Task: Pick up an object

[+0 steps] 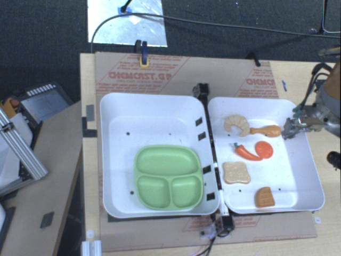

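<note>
I see a green divided plate [168, 176] in the left bin [114, 111], and a yellow clamp [144, 55] at the cardboard sheet's [176, 73] far edge.

even, bright overhead light; no hard shadows. the white bins [160, 111] are near overexposed, their walls washing out, with faint soft shade along the inner rims. the foil sheet [127, 14] at top gives patchy glare. the dark floor [42, 31] shows fine grain. focus is fair across the middle: printing on the cardboard [139, 74] is legible. the arm [327, 97] at right is slightly soft. straight edges bend a little toward the frame's borders. colours are somewhat muted.
</note>
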Tool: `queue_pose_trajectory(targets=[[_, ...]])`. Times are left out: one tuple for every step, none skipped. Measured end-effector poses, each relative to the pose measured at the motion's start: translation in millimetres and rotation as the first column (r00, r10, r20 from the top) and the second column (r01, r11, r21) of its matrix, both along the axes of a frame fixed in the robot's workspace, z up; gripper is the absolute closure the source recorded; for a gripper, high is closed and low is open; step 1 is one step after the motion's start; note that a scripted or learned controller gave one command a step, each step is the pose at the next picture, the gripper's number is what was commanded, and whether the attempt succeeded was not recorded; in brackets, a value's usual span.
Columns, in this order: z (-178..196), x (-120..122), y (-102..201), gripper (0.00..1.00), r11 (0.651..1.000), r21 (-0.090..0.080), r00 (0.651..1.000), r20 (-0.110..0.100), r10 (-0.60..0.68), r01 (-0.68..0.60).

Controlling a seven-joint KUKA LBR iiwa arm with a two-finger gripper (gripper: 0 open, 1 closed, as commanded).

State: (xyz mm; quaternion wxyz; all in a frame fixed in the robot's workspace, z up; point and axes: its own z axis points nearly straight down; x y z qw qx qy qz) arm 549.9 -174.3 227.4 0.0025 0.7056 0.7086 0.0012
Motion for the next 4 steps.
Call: queue_pose_trajectory(targets=[[25,1,0,1.0,1.0,0.0,1.0,0.0,0.0,0.0],[12,12,48,1.0,1.0,0.003,1.0,-0.003,0.004,-0.004],[13,29,110,1.0,1.0,0.003,1.0,-0.002,0.006,-0.006],[16,50,160,1.0,1.0,0.003,1.0,-0.001,0.005,-0.005]])
